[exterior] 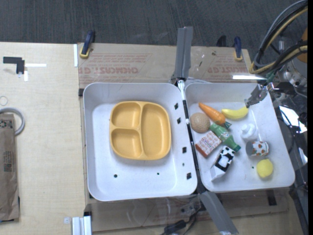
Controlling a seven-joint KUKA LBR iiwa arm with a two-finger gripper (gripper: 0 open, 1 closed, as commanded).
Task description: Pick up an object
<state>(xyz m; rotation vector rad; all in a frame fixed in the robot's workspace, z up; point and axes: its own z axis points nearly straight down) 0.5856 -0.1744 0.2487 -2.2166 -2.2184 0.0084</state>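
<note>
The gripper (255, 97) was seen at the far right rim of the right bin (281, 146), tip angled down toward the banana (235, 113). Whether it was wide or narrow could not be told; nothing was seen held. The banana lay just beside and below-left of the tip, with the carrot (212, 112) touching its far end. A green bottle (225, 133), brown ball (199, 123) and lemon (264, 168) were further off. Risks judged: the banana's curve could be clipped and rolled away; the carrot could be nudged or pinched along with it; the bin wall could be struck on descent.
</note>
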